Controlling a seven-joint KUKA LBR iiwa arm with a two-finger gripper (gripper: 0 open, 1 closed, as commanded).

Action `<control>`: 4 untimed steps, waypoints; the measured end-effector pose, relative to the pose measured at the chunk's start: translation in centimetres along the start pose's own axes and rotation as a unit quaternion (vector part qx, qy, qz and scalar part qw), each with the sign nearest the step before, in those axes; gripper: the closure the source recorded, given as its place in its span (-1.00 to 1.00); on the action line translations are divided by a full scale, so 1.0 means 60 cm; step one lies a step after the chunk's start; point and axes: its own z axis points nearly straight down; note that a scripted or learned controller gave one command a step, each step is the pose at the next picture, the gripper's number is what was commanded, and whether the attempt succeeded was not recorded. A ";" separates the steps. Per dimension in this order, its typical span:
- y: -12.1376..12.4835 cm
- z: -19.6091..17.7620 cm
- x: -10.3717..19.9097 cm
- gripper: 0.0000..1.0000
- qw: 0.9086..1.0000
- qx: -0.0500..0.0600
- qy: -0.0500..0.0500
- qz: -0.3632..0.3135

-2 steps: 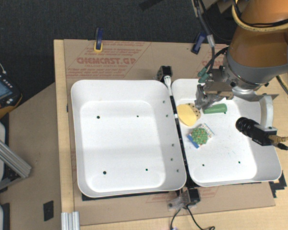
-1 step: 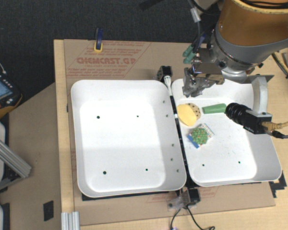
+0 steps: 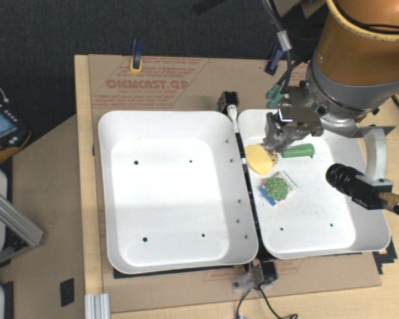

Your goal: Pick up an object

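The right bin (image 3: 319, 234) holds three things near its far left part. A pale yellow rounded object (image 3: 257, 159) lies close to the divider. A green cylinder-like piece (image 3: 298, 151) lies to its right, partly under the arm. A small clear packet with green and blue content (image 3: 277, 187) sits just in front of them. My gripper (image 3: 277, 145) hangs over the far part of the right bin, its tips right at the yellow object's upper right edge and beside the green piece.
The left bin (image 3: 169, 191) sits beside the right one, a black divider clip (image 3: 227, 102) at the far end of their shared edge. A black cylindrical fixture (image 3: 351, 181) juts over the right bin's right side. Cardboard (image 3: 146, 78) underlies both bins.
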 end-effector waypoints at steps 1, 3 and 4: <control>0.003 -0.045 0.026 1.00 1.000 -0.004 0.000 -0.001; 0.003 0.000 0.016 1.00 1.000 -0.002 0.000 0.000; 0.003 -0.053 0.066 1.00 1.000 -0.004 0.000 -0.001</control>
